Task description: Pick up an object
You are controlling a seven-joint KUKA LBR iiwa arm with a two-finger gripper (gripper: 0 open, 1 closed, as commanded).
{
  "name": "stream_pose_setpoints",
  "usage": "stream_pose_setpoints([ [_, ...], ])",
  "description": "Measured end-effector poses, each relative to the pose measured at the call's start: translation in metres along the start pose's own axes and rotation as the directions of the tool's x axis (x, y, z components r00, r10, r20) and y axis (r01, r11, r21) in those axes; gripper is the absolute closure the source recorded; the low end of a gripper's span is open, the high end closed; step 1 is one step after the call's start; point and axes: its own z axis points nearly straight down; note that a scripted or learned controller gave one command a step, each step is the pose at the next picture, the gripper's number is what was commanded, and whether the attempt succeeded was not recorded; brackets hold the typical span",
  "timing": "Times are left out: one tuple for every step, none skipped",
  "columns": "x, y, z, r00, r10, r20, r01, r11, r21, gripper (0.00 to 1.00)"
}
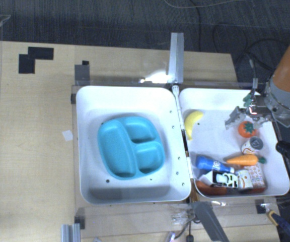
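While dark carpet with a thin cable fills the top of the frame, a pale wooden counter (29, 150) below carries two shallow white bins side by side. At centre, the left bin (84, 135) holds a blue divided tray (131, 146). On the right, the right bin (210, 105) holds a yellow banana (193, 120) near its upper left, an orange tomato-like toy (246, 130), a carrot (241, 160), a blue tube (210, 164) and a small carton (250, 178) whose printing is too small to read. Reaching in from the right, the end effector (245, 114) hovers just above the orange toy; whether it is spread or closed cannot be told.
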Motion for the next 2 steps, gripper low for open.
stream_pose_setpoints([
  [-0.045,-0.013,0.073,0.997,-0.083,0.000,0.083,0.997,0.001,0.00],
  [-0.082,0.051,0.146,0.995,-0.104,0.004,0.104,0.994,-0.008,0.00],
])
